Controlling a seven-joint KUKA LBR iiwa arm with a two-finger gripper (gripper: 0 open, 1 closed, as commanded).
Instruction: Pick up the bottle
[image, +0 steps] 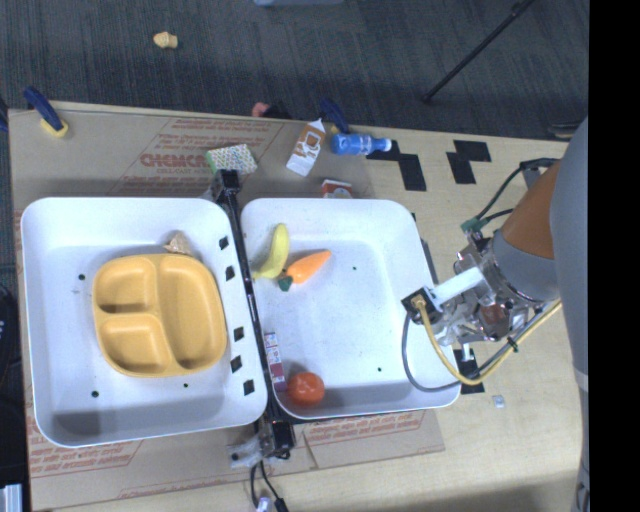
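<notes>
The left bin (40, 300) holds a yellow divided plate (160, 313) with three compartments, lying near the bin's middle. A small tan scrap (178, 241) pokes out just behind the plate's far edge.

The right bin (390, 300) holds a banana (273, 251) and a carrot (306, 266) close together near its far left corner, the carrot's green end toward the banana. A tomato (306, 388) sits at the near left corner, against the wall.

The bottle (358, 145), blue with a clear end, lies on its side on the bench behind the right bin, outside both bins. A small carton (306, 147) lies just left of it, and a green patterned packet (232, 158) lies further left.

The gripper (480, 315) hangs over the right bin's right rim, well apart from the bottle. Whether its claw is wide or narrow I cannot tell; cables and its body hide it.
</notes>
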